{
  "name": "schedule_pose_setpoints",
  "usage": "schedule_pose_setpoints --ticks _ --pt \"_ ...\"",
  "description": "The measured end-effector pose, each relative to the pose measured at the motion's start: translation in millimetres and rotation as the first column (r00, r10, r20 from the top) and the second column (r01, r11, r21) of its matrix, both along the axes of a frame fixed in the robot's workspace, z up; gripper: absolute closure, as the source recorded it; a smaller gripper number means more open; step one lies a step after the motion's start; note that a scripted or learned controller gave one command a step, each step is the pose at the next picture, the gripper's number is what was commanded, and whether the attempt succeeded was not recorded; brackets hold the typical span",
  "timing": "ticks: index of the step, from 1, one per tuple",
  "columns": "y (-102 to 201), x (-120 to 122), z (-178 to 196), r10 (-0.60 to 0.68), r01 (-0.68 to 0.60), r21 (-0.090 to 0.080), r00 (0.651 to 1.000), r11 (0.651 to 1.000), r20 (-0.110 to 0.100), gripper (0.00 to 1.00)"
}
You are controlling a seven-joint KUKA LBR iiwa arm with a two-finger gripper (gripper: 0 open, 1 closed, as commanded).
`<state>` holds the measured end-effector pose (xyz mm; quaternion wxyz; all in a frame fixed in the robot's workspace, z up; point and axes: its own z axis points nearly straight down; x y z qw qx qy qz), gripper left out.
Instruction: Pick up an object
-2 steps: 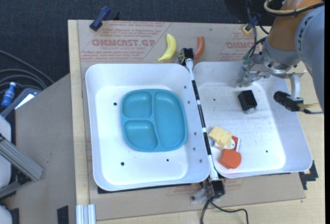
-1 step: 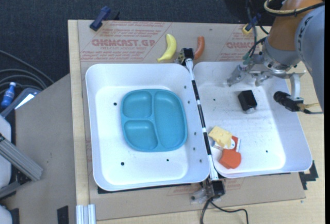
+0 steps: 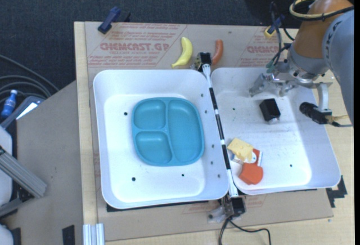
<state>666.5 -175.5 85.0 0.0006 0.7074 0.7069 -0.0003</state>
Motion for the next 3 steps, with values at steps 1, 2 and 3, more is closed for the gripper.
schedule_pose_setpoints --ticks 1,2,3 --pt "19.5 0.1 0.2 0.002 -0.002 0.002 1.000 1.000 -0.002 0.00" --pt "23.5 0.0 0.2 0.001 -0.001 0.002 1.000 1.000 -0.002 0.00" --pt "14.0 0.1 0.0 0.000 0.000 0.001 1.000 1.000 0.000 0.00"
